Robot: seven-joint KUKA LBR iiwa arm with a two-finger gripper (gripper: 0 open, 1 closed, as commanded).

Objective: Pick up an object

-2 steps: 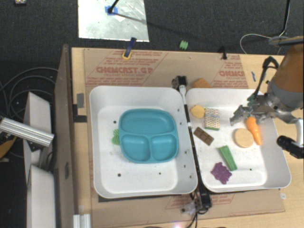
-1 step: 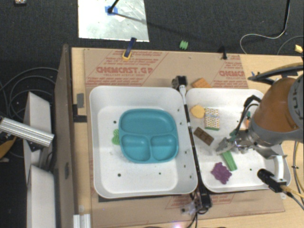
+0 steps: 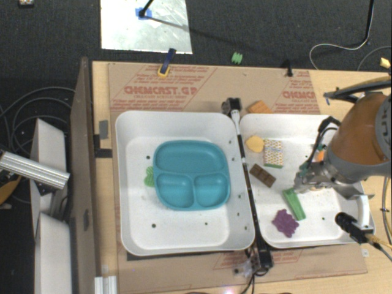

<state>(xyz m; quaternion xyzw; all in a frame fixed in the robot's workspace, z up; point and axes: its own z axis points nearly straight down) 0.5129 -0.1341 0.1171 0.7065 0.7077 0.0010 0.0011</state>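
We look down at a slant on a desk (image 3: 184, 84) carrying two shallow white bins side by side. The left bin (image 3: 131, 164), in the middle of the frame, holds a teal divided plate (image 3: 191, 174) with a small green piece (image 3: 149, 177) peeking out at its left edge. The right bin (image 3: 318, 234), at centre right, holds the loose things we might pick: a yellow rounded piece (image 3: 255, 144) near its upper left, a patterned little block (image 3: 273, 153) just beside that, a brown bar (image 3: 263, 175) below them, a green stick (image 3: 294, 203) lying slanted lower down, and a purple bunch of grapes (image 3: 285, 222) near the bin's lower edge. An orange block (image 3: 259, 107) lies outside, above the bins. The grey and orange arm comes in from the right of the frame, and its gripper (image 3: 308, 180) hangs over the right bin, just above the upper end of the green stick; we cannot tell how it is set, as the wrist hides it. Nothing is visibly held. The green stick, nearest the gripper, looks to us like a light, stiff toy, probably smooth plastic and a little slippery, unlikely to break. We judge it best taken across its narrow width near the middle, so it does not swing or tip out. The grapes look knobbly and might offer better grip.
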